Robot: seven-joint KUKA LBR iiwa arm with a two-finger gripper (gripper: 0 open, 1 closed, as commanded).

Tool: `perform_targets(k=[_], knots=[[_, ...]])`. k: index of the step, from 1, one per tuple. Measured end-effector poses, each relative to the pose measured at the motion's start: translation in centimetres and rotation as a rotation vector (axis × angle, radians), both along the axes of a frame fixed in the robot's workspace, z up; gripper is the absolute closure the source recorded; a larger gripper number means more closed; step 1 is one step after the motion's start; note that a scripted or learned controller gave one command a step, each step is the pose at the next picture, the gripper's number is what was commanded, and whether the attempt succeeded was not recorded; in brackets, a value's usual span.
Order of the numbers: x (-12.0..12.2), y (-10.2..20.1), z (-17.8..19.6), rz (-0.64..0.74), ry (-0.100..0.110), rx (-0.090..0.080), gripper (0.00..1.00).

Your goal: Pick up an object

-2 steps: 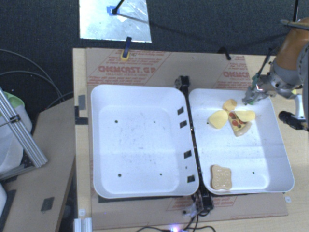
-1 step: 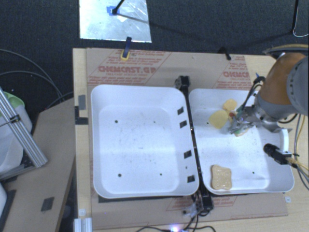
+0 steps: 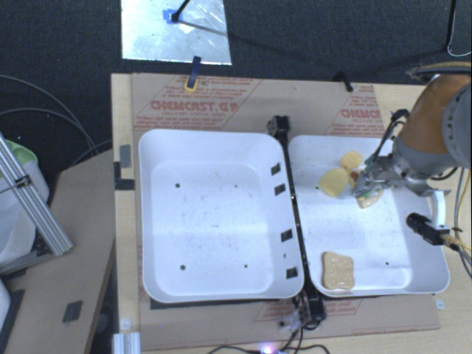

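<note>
Here the gripper (image 3: 366,188) sits low in the right bin (image 3: 383,271), just beside two yellow pieces (image 3: 335,181); its opening and any hold cannot be told. A toast-like slice (image 3: 338,271) lies near that bin's front wall.

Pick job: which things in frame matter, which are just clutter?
Job:
- tool, down in the right bin
- yellow pieces beside it
- toast-like slice near the front wall
- small item under the tool, too hidden to name

Clutter:
- left bin
- metal sheet on the floor
- cardboard
</note>
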State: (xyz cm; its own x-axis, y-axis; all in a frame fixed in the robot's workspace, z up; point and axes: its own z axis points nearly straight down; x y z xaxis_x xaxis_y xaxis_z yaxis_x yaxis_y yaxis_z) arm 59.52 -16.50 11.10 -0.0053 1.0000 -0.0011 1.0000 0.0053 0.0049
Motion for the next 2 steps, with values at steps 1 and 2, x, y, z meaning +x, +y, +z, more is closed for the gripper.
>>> perform_targets(k=[1, 2], knots=[[-1.0, 4.0, 5.2, 0.001, 0.0, 0.001, 1.0], [-4.3, 13.5, 7.5, 0.008, 0.004, 0.006, 1.0]])
